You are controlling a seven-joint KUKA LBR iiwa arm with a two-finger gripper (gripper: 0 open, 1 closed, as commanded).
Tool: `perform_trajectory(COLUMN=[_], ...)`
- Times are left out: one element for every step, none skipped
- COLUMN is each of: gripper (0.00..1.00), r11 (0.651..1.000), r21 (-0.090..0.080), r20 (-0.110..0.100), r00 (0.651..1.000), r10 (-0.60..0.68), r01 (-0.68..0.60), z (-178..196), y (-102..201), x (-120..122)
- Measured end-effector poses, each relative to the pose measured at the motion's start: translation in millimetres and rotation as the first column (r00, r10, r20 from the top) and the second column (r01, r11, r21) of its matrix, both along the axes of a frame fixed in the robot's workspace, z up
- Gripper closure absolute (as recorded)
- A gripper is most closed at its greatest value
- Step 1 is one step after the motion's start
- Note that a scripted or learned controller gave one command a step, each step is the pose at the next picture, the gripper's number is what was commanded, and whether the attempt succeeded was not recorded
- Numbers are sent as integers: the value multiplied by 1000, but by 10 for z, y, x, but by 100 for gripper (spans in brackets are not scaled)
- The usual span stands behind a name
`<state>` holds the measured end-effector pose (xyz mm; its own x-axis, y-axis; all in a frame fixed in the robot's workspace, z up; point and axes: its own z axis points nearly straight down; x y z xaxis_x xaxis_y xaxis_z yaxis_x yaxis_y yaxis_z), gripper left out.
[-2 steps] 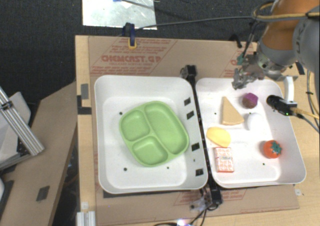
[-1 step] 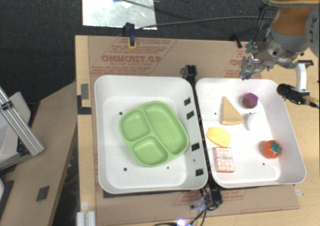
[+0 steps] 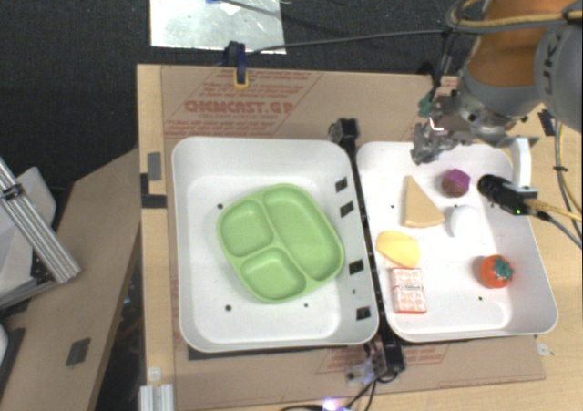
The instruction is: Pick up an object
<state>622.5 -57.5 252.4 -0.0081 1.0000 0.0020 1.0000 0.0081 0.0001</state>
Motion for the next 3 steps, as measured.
perform_trajectory(gripper=[100, 100, 100], r11=[1000, 1000, 1000], r21=[0, -1, 0], r20=[-1, -1, -1], r00=[1000, 1000, 1000], r10=[1, 0, 1], r01=[-1, 0, -1], z=[-153, -164, -191], y=[499, 905, 1364], x=[-241, -421, -608])
